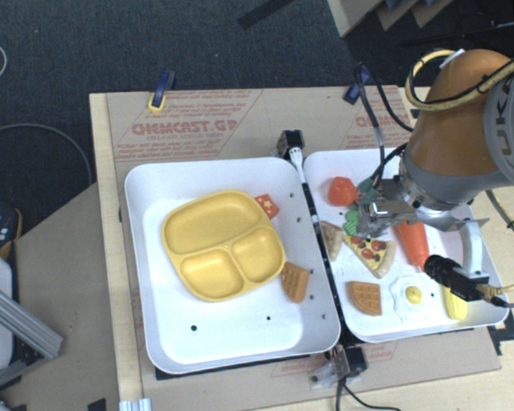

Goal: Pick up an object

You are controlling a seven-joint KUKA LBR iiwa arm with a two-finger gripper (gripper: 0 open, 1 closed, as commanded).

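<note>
My gripper (369, 219) hangs low in the right bin (490, 315), over its left middle. Directly beneath and beside it lie a green toy piece (353, 222) and a pizza slice (372, 254). A red tomato (341, 190) sits just up-left of the gripper, and an orange carrot (413, 243) lies just to its right. A tan wedge (331, 238) rests near the bin's left wall. Nothing visibly sits between the fingers.
A waffle square (364, 297), a fried egg (411, 297) and a yellow piece (456, 307) lie along the right bin's front. The left bin (161, 334) holds a yellow divided plate (222, 244), a small red piece (267, 207) and a brown bread piece (295, 282).
</note>
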